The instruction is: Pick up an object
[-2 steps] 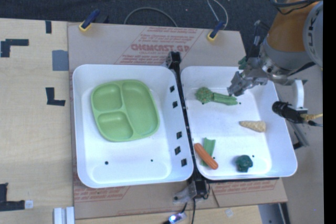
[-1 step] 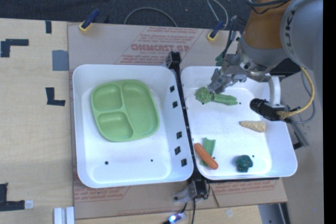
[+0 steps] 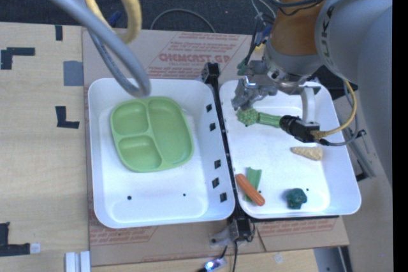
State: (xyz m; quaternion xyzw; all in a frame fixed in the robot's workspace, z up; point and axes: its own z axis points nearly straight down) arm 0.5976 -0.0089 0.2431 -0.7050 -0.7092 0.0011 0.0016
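Note:
In the right bin [image 3: 331,200] lie a light green vegetable piece with a leafy head [image 3: 255,118], an orange carrot with a green top [image 3: 250,189], a dark green lump [image 3: 295,198] and a tan wedge [image 3: 307,152]. My gripper [image 3: 246,100] hangs at the bin's back left, right over the leafy end of the light green piece and touching or almost touching it. The grey wrist and the orange band [image 3: 303,9] rise behind it. The piece still looks to be resting on the bin floor.
The left bin [image 3: 153,207] holds a green divided plate [image 3: 152,134]. A black ridge [image 3: 220,137] separates the two bins. A grey hose and a yellow hose [image 3: 108,41] cross over the left bin's back corner. A black fitting with a yellow cable [image 3: 299,128] hangs beside the wrist.

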